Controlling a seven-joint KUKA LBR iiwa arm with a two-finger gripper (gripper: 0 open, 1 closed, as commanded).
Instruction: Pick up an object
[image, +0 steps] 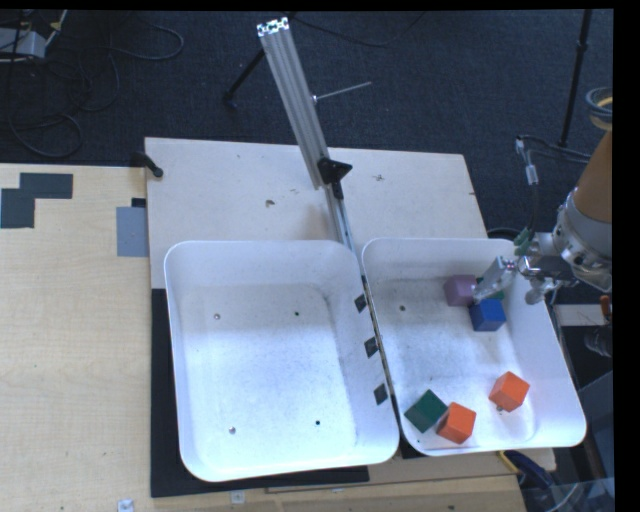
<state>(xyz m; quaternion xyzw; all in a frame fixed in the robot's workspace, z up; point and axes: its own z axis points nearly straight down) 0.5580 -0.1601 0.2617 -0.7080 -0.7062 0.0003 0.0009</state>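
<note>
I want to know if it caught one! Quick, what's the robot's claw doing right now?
Gripper: down in the right bin, right at the blue block and beside the purple block; open, shut or holding cannot be told.

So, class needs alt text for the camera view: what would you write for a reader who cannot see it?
A robot gripper reaches from the right into the right bin, just above a blue block beside a purple block. Nearer the front lie a green block and two orange blocks.
</note>
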